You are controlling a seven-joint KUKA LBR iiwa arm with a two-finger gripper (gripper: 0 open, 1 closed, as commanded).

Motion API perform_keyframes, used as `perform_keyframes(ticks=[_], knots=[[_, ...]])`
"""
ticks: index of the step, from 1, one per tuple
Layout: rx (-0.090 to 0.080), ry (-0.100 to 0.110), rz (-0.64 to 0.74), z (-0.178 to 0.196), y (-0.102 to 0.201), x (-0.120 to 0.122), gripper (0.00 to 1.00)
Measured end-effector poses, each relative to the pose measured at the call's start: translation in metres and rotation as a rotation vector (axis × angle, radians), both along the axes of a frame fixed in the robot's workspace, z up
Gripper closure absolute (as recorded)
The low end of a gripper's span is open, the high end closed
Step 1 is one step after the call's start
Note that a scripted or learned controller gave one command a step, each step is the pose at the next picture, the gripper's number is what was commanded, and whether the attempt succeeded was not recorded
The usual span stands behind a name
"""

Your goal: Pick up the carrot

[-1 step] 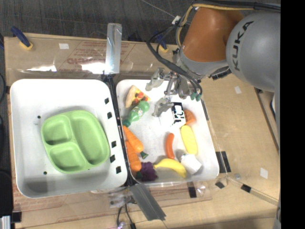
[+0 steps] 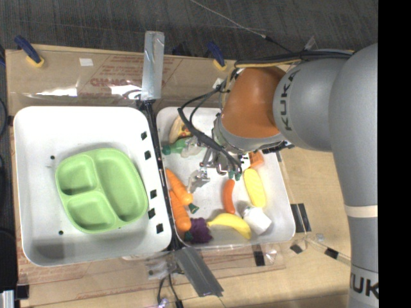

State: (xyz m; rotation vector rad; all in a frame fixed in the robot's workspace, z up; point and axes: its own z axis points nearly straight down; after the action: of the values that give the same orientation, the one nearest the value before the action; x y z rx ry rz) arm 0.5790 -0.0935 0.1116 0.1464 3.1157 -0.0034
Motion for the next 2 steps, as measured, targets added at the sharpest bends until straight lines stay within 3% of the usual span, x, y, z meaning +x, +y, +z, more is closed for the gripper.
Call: perform_keyframes(ticks=[1,2], knots=[[0.0,0.016,0.194,0.083,0.044,-0.031,0.0],[-0.005,0.019,0.656,0.081,0.034,-0.007,0.0]])
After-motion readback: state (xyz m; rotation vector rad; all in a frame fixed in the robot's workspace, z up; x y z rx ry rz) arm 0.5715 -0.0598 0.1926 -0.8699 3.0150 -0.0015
